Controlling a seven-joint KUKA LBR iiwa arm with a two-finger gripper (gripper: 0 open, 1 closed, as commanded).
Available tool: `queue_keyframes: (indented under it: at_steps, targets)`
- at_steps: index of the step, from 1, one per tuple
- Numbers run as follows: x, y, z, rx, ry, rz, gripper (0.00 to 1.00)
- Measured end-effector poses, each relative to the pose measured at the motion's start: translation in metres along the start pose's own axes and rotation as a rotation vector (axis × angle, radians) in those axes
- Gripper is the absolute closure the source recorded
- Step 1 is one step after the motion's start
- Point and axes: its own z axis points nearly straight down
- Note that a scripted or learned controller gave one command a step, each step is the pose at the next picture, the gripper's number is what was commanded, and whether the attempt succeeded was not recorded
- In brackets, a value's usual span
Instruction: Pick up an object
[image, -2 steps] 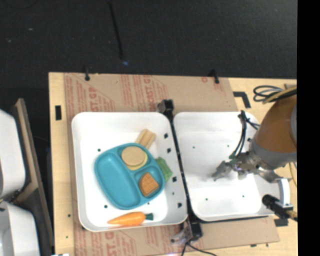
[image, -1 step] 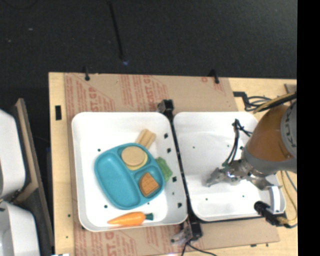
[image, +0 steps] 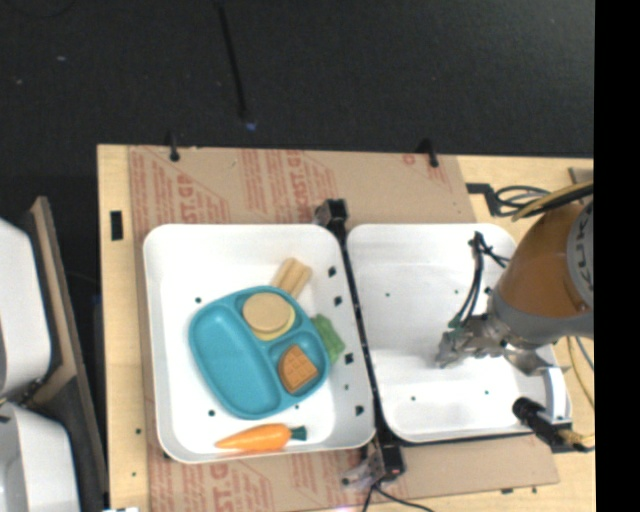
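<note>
Hovering gripper over right bin | I can't tell its opening or any hold | blue tray, carrot lie left, so I'd expect reaching across.

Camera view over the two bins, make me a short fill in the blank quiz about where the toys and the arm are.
1. The blue tray lies in the ____ bin of the camera view.
2. The toy carrot lies near that bin's front edge, ____ the tray.
3. The round tan piece rests ____ the tray.
4. The gripper hangs over the ____ bin.

Missing words: left; outside; on; right
</note>
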Motion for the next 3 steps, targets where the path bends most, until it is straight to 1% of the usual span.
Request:
queue_keyframes:
  at_steps: [1,2,3]
  targets:
    - [-0.001,0.002,-0.042,-0.002,-0.001,-0.002,1.0]
    - [0.009,0.003,-0.092,-0.003,0.0,-0.003,1.0]
    - [0.009,0.006,-0.135,-0.002,0.0,-0.003,1.0]
